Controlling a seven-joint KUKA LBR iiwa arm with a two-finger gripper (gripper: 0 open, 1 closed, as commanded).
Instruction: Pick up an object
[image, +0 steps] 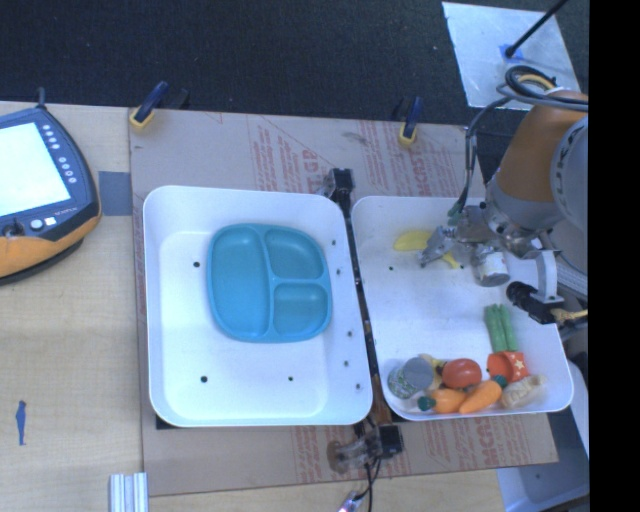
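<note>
Counter (90, 330) is light wood with a cardboard sheet clamped on top, two white bins side by side on it. Left bin (175, 330) has a blue divided plate (268, 282) in it. Right bin (450, 320) has the pickable stuff.

Gripper (440, 247) is low over the far part of the right bin, arm coming in from the right. Can't tell whether it's open or closed; tips are too small and blurred against the yellow. Nothing visibly held.

Nearest candidate: yellow piece (411, 240), just beside the gripper tips on the side toward the left bin, possibly touching. Its long axis runs roughly across the bin, left-right in the view.

Rest of the items are well apart, clustered at the near edge: tomato (461, 373), carrot (478, 397), grey round thing (409, 378), green stalk (498, 327) lying lengthwise toward the pile.

My read: the move turns on a short shift toward the yellow piece, gripper closing across its short side.
</note>
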